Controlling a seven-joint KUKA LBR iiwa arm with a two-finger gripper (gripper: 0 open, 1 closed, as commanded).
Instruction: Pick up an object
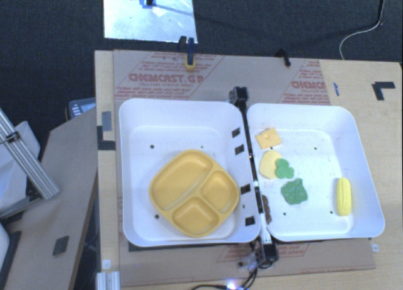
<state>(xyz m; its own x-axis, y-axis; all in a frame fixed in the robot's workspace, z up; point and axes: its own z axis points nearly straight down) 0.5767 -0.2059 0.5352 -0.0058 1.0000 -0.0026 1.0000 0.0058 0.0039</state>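
The right bin [352,125] holds several small toy foods. A yellow cheese-like wedge [269,138] lies near its upper left. Below it a pale yellow piece [269,164] touches a small green piece [284,170]. A larger green leafy piece [294,192] lies just below those. A yellow corn cob [343,196] rests upright along the right side. In the left bin [145,119] sits a yellow divided tray [194,192] with three compartments.
The bins stand side by side on a cardboard sheet [164,75] over the wooden bench. A shiny metal plate [150,4] lies on the dark floor at the back. A metal frame [22,156] stands at the left edge.
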